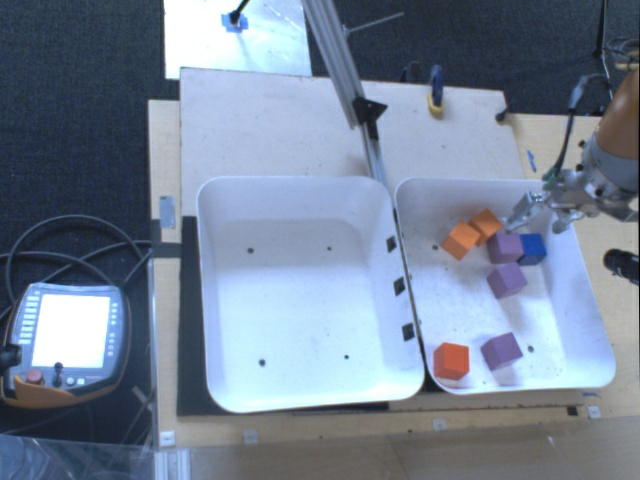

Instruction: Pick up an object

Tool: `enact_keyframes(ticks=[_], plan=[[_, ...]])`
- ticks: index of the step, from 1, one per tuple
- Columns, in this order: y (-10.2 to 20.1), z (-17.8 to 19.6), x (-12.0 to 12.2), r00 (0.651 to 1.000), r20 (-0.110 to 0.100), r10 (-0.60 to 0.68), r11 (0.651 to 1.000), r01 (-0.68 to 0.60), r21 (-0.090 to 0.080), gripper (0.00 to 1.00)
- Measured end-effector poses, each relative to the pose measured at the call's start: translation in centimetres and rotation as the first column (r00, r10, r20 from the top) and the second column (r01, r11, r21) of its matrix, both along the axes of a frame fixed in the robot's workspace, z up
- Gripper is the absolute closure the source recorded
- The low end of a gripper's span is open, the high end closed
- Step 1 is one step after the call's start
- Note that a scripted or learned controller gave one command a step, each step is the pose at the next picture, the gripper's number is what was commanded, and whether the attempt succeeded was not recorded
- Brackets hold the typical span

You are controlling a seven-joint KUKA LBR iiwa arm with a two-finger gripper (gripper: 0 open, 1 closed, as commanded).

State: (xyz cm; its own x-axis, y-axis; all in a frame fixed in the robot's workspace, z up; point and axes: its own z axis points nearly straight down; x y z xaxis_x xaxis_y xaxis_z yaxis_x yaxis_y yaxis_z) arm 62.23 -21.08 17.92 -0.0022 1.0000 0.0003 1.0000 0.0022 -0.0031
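Observation:
The right bin [590,313] holds several small blocks. Two orange blocks [462,239] [486,224] lie together at its upper middle. A purple block [505,247] touches a blue block [532,249] just right of them. Another purple block [507,280] sits below those. An orange block [452,360] and a purple block [501,349] rest near the front wall. My gripper [542,216] hangs at the bin's upper right, just above the blue and purple pair. Its fingers stand apart with nothing between them.
The left bin [215,268] stands beside the right one, sharing a middle wall. A slanted metal pole [335,48] crosses the board behind the bins. A teach pendant [65,343] with cables lies at the far left.

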Motion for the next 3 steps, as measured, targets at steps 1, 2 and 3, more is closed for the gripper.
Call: enact_keyframes(ticks=[1, 2, 3], plan=[[-0.03, -5.89, 0.11, 1.0, 0.008, 0.0, 1.0, 0.0, -0.005, 0.0], [-0.16, -6.27, 0.51, 1.0, 0.018, 0.001, 1.0, -0.001, -0.006, 0.0], [0.47, -5.3, 0.76, 1.0, 0.018, 0.008, 1.0, -0.008, 0.004, 1.0]])
